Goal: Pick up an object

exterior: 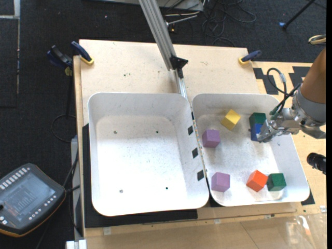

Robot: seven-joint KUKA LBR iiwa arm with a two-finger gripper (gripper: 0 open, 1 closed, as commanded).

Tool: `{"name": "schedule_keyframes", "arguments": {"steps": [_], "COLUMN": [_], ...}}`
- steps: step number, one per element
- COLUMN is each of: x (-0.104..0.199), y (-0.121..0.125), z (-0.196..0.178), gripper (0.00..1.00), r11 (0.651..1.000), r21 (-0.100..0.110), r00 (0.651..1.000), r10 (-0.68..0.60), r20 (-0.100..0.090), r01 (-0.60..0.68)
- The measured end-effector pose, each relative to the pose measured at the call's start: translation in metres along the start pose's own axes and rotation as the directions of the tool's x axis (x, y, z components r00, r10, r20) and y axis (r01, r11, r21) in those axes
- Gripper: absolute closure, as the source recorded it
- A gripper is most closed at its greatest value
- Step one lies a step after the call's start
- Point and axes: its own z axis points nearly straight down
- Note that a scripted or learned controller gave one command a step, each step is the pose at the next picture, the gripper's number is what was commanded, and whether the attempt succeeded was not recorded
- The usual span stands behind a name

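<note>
White plastic walls of the right bin (295,154) hold six loose blocks. The gripper (262,134), at right centre, sits beside a blue block (255,132) touching a dark green one (257,120), presumably lining up a grasp. I cannot tell how it is set.

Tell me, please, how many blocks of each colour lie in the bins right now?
Purple: 2
Green: 2
Yellow: 1
Orange: 1
Blue: 1, beside the pincer
Total: 7, all in the right bin.
</note>
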Motion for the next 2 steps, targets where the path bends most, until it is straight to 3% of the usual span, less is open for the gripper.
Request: {"name": "schedule_keyframes", "arguments": {"steps": [2], "x": [0.102], "y": [-0.009], "z": [0.008], "gripper": [1.0], "r11": [1.0], "r21": [0.001], "r00": [1.0], "r10": [-0.001], "r20": [-0.001], "r01": [0.001]}}
